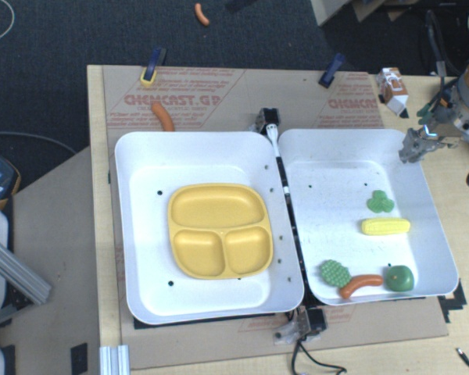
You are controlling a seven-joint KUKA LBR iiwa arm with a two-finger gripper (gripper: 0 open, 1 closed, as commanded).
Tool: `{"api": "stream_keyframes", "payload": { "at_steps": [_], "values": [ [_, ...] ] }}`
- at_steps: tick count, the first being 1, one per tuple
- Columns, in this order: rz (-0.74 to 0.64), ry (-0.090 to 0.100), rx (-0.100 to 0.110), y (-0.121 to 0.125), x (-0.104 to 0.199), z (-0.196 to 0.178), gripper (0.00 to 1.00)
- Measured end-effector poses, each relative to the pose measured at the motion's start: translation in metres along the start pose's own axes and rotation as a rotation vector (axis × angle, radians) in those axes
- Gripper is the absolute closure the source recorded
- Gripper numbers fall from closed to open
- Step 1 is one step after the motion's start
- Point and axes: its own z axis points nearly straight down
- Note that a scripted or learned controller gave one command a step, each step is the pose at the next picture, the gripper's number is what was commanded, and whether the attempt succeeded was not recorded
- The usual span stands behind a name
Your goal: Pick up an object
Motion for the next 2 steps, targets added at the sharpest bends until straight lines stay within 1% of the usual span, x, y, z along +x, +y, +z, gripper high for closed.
{"api": "stream_keyframes", "payload": {
  "at_steps": [1, 2],
  "values": [
    [0.0, 0.002, 0.004, 0.001, 0.0, -0.007, 1.0],
    [-0.004, 0.006, 0.011, 0.001, 0.056, 0.002, 1.0]
  ]
}}
